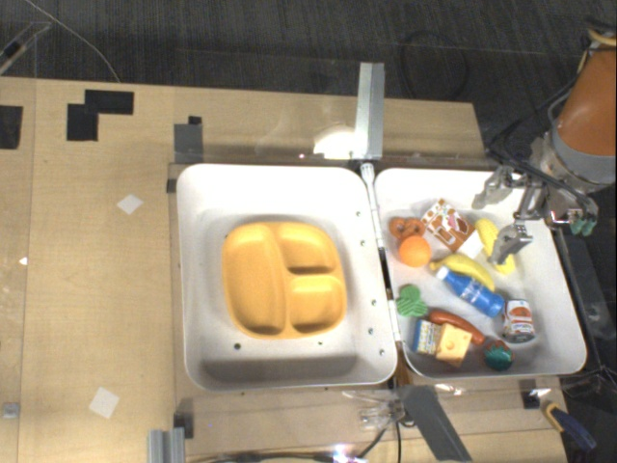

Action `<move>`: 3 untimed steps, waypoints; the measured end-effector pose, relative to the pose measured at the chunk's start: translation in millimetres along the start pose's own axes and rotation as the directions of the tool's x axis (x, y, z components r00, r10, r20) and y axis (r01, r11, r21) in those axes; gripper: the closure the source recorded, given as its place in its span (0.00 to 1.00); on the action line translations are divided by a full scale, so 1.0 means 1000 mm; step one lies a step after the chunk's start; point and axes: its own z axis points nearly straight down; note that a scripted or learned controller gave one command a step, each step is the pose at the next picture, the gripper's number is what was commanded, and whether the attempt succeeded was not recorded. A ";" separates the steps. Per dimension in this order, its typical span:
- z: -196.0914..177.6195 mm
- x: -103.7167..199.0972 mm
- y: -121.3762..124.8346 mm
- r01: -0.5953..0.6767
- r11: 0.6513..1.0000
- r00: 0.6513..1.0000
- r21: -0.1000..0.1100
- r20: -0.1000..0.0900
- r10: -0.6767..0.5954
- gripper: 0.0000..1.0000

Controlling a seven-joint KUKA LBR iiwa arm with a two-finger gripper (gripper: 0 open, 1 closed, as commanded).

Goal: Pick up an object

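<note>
Camera view is showing the gripper [508, 218] hanging over the upper right part of the right bin [569, 350], fingers spread apart and grasping nothing, one fingertip sitting just above the yellow banana [490, 236]. Candidate objects are all lying loose in that bin: an orange [415, 251], a blue bottle [472, 292], a small can [518, 320] and a green piece [412, 301], crowded together, so a clean pinch is looking awkward. The left bin [193, 287] is holding the yellow divided tray [282, 278], well apart from the arm.

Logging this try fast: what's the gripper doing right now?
Gripper: open, holding nothing, above the right bin near the banana.
</note>
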 end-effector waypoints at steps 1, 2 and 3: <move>0.092 0.028 0.017 -0.091 0.996 0.996 -0.002 -0.009 0.091 0.00; 0.130 -0.004 0.007 -0.281 0.960 0.960 0.000 0.000 0.281 0.00; 0.149 -0.053 0.026 -0.448 0.894 0.894 -0.002 0.002 0.448 0.00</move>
